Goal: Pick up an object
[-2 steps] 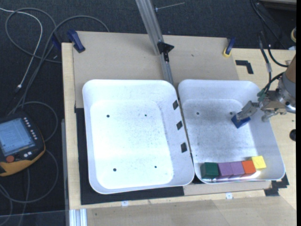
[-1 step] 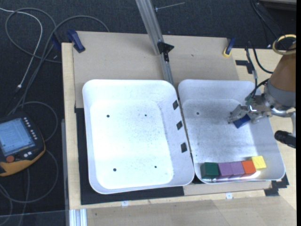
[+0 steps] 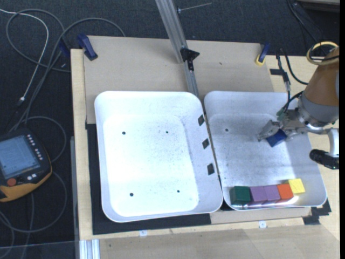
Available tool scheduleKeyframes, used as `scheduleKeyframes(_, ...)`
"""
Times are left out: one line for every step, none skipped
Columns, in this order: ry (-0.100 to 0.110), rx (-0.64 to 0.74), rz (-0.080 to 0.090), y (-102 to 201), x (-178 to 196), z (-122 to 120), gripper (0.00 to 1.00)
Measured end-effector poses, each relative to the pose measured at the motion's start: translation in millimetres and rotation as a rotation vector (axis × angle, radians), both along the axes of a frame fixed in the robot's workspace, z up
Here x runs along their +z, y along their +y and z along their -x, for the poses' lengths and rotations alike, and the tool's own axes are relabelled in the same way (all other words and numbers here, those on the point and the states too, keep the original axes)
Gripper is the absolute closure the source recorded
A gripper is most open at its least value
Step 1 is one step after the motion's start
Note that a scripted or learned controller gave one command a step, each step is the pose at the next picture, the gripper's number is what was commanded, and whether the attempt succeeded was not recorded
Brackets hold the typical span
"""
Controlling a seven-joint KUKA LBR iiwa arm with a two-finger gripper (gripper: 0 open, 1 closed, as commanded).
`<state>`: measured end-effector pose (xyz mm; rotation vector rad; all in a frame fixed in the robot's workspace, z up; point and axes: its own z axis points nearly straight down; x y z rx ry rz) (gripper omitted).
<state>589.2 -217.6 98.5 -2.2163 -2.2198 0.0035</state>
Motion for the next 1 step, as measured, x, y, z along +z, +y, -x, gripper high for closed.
scheduleKeyframes(-0.003, 0.001, 0.001, 0.0, 12.5, -1.0, 1.00)
